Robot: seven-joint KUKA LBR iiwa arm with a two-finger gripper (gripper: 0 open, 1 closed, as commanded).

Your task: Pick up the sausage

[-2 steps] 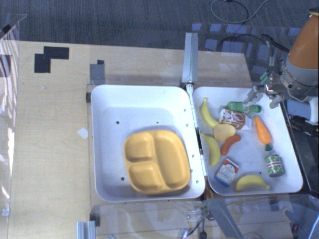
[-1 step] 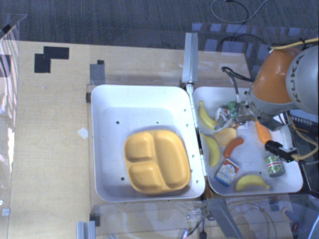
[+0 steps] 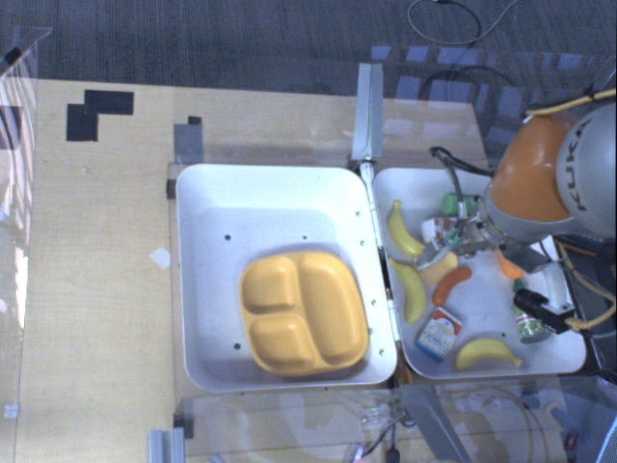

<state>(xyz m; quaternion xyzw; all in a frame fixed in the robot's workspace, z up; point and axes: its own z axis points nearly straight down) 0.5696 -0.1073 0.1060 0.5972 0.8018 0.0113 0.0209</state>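
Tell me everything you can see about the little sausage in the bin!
The sausage is a small, smooth, reddish-orange toy that looks like plastic. It lies flat and slanted in the right bin, its upper end toward the gripper, which hangs right above it. A yellow-orange piece lies against its upper left side. A banana is to its left, and a small carton sits just below it. Part of it may be hidden under the gripper.

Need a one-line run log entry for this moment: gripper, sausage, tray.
gripper: down in right bin, at sausage end | sausage: lying among bananas, not lifted | yellow tray: left bin | grasp: unconfirmed
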